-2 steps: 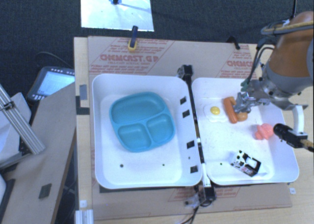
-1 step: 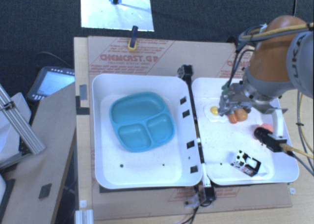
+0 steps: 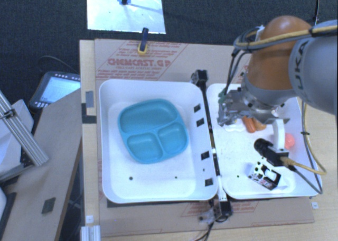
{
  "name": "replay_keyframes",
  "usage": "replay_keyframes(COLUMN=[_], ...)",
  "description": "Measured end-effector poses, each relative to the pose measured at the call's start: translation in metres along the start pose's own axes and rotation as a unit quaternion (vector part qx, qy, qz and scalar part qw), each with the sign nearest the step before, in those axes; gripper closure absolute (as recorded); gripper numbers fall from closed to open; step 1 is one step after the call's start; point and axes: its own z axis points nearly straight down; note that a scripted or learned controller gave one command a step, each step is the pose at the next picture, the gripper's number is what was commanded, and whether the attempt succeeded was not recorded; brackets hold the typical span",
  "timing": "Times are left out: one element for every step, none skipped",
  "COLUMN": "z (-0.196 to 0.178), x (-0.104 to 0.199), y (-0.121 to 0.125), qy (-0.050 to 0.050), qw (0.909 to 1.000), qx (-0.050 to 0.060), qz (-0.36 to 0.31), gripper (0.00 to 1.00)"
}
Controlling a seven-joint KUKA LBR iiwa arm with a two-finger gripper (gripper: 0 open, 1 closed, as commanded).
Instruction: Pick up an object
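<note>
the gripper is hanging low near the right bin's left edge beside an orange object; its state is unclear.

The left bin has open floor along its near and right sides, its middle taken by the blue divided tray; the right bin is crowded by the arm overhead, orange pieces and a black-and-white object near right; its near-left floor lies free.

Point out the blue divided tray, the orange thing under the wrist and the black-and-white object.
Blue divided tray (image 3: 153, 130), camera view: centre ridge.
Orange thing (image 3: 252, 124), camera view: exposed end.
Black-and-white object (image 3: 265, 176), camera view: middle.
</note>
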Motion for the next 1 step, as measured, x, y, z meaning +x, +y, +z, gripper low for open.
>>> replay_keyframes(z=[-0.0027], x=[0.0490], y=[-0.0119], qy=[0.000], qw=[1.0000], qx=[0.001], qz=[0.000], gripper=[1.00])
